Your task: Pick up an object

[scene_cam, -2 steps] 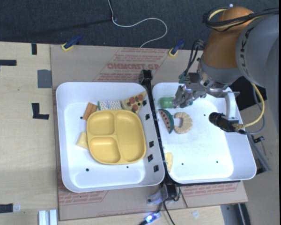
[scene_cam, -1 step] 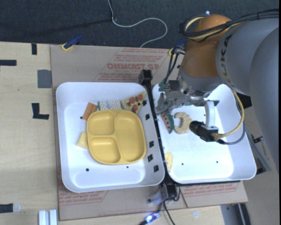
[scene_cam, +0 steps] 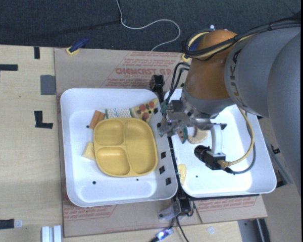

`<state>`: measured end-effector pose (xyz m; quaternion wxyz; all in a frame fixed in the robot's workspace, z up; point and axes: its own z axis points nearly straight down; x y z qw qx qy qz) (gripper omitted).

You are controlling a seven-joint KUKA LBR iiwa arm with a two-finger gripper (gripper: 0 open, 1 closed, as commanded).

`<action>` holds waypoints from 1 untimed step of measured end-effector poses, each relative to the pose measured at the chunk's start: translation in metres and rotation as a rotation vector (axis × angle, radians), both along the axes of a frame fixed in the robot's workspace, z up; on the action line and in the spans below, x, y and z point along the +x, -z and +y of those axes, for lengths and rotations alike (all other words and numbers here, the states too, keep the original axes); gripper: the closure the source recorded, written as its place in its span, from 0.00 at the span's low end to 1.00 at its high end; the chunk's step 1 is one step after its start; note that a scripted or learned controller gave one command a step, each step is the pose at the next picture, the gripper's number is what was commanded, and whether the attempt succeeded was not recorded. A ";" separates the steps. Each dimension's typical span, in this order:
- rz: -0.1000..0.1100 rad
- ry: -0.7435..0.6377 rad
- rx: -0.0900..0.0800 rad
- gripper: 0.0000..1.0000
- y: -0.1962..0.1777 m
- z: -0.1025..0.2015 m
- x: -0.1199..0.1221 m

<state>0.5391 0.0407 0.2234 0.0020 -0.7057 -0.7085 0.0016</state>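
Observation:
My gripper (scene_cam: 178, 129) hangs low over the left side of the right bin (scene_cam: 252, 180), close to the wall between the two bins. A small teal piece (scene_cam: 184, 133) shows right at the gripper, and I cannot tell whether it is held. A cream, rounded object (scene_cam: 200, 136) lies just right of the gripper, partly hidden by the wrist. A small yellow piece (scene_cam: 182, 173) rests at the right bin's front left edge. The left bin (scene_cam: 65, 135) holds a yellow divided plate (scene_cam: 125, 147).
Behind the plate lie a brown block (scene_cam: 97, 118), a patterned item (scene_cam: 118, 113) and a pizza-like toy (scene_cam: 145, 108). A pale yellow flat piece (scene_cam: 88, 151) pokes out from under the plate's left side. The arm's body and black cable fitting (scene_cam: 209, 158) cover much of the right bin.

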 end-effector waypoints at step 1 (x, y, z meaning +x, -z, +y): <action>-0.003 0.001 0.000 1.00 0.007 0.004 0.018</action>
